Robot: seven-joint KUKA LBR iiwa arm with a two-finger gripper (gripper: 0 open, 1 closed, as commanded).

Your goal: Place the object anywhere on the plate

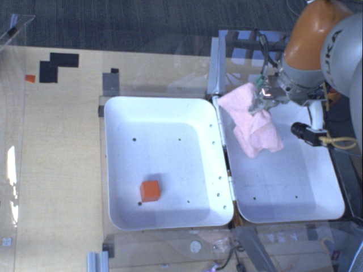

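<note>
A pink cloth lies crumpled in the upper left part of the right bin, and its top corner reaches the rim between the two bins. My gripper comes in from the right and sits over the cloth's upper middle. Its fingers are pinched into the fabric, which bunches up between them. An orange cube rests on the floor of the left bin, near its lower left corner and far from the gripper.
The grey arm with its orange band hangs above the right bin's upper right corner. A black fitting with a cable juts out below the wrist. Metal brackets stand behind the rims between the bins.
</note>
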